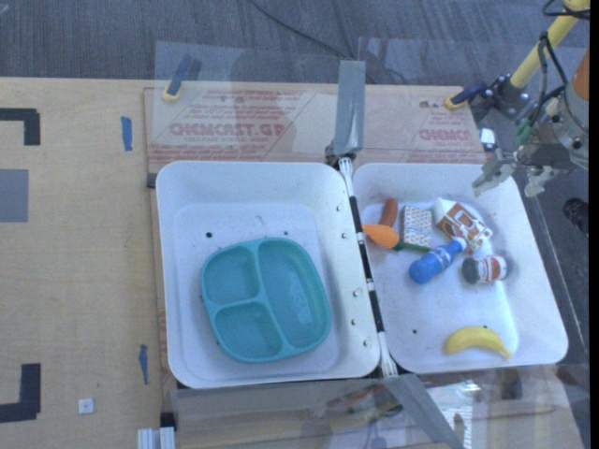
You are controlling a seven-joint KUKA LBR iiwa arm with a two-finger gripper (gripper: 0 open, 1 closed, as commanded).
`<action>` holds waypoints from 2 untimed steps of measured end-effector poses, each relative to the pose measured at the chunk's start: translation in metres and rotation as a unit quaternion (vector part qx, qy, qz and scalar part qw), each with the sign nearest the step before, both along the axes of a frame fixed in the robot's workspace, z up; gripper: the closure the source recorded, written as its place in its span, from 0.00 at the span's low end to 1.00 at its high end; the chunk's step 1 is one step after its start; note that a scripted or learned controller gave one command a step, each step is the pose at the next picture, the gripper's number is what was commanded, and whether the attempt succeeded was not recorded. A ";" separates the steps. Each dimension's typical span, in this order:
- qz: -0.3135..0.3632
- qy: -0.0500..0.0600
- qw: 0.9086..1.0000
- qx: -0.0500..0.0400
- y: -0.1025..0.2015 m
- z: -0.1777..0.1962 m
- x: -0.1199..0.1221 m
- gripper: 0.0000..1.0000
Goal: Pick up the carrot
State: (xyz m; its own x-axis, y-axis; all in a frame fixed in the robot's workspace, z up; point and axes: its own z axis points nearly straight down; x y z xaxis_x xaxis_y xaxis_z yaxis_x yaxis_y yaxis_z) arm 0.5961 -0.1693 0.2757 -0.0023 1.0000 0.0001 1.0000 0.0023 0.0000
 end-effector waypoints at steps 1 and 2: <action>0.070 0.000 0.998 0.000 0.023 -0.077 -0.028 0.00; 0.236 -0.001 0.972 0.000 0.071 -0.107 0.006 0.00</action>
